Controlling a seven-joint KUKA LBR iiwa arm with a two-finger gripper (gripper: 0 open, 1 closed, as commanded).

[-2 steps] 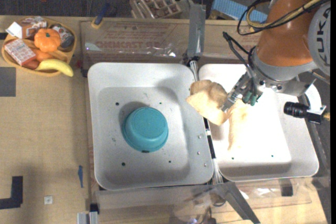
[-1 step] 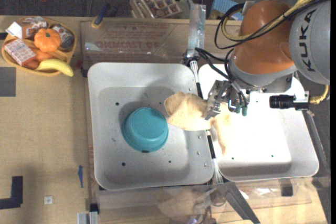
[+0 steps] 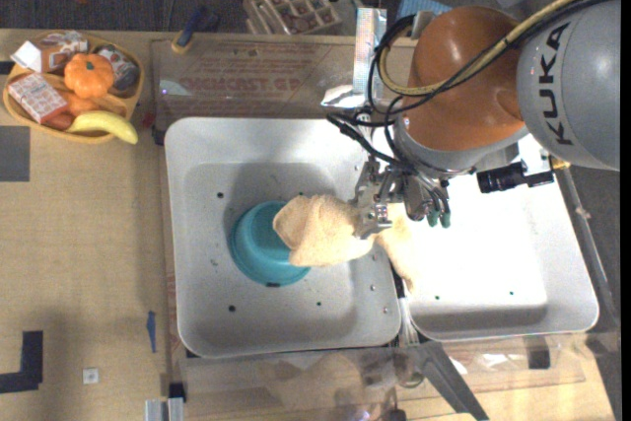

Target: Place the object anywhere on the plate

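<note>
The cloth, cream-coloured, is draped over the 3 o'clock side of the teal plate in the left bin; its 3 o'clock edge is pinched between the closed fingers of the gripper, above the bins' shared wall

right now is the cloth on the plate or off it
Partly on. The cream cloth drapes over the right part of the blue plate, and its other end trails toward the bin divider under the gripper.
</note>
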